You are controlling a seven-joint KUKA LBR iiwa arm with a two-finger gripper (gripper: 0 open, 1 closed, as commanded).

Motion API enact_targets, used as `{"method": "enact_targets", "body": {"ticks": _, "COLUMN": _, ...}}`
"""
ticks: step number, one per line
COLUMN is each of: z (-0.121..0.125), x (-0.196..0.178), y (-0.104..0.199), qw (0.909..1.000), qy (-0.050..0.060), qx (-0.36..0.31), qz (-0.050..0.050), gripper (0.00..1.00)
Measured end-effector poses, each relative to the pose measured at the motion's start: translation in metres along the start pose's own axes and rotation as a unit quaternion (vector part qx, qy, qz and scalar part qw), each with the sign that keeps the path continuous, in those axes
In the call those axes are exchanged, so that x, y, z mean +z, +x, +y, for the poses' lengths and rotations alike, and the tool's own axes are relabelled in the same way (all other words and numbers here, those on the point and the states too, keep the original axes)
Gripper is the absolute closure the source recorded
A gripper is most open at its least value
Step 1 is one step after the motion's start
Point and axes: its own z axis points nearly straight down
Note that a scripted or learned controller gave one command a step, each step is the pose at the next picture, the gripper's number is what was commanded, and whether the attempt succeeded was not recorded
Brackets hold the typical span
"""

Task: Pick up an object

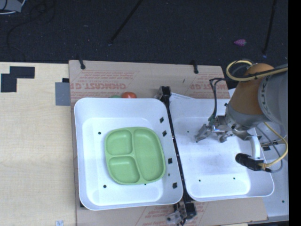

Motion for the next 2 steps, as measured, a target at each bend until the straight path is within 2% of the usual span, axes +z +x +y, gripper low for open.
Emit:
{"method": "enact_targets", "body": {"ticks": 1, "z": 0.0, "x": 0.003, "y": 0.0, "qw": 1.0, "qy": -0.002, "qx": 0.001, "qz": 0.0, "gripper": 0.0}}
{"method": "enact_targets", "body": {"ticks": 2, "z": -0.001, "x": -0.007, "y": 0.0, "qw": 1.0, "qy": -0.001, "qx": 0.003, "qz": 0.0, "gripper": 1.0}}
